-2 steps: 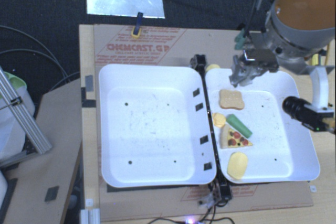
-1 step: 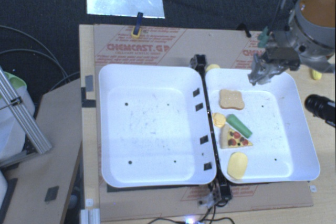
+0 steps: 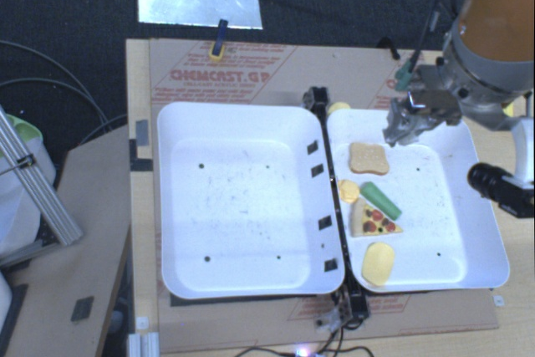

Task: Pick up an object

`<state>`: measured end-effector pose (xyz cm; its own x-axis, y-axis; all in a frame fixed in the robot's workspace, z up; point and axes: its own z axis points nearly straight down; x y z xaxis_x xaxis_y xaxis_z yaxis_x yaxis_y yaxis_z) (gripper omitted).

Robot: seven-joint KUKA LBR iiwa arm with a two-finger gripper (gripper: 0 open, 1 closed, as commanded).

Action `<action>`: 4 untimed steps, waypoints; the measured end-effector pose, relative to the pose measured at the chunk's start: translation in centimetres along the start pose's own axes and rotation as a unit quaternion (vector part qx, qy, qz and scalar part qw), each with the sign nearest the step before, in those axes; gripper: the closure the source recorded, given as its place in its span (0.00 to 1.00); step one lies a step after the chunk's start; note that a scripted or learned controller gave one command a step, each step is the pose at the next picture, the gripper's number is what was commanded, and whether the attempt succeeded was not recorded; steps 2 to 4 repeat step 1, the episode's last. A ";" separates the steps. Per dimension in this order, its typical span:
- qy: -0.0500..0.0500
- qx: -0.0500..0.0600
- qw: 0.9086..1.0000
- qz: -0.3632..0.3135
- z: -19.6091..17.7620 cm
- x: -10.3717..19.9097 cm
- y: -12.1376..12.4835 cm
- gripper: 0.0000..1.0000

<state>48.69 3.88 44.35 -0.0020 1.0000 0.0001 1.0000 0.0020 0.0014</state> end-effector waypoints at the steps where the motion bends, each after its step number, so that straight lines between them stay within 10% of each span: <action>1: 0.000 0.000 1.000 -0.001 1.9 1.7 0.0 1.00; 4: 0.000 0.000 1.000 -0.001 1.9 1.7 0.0 1.00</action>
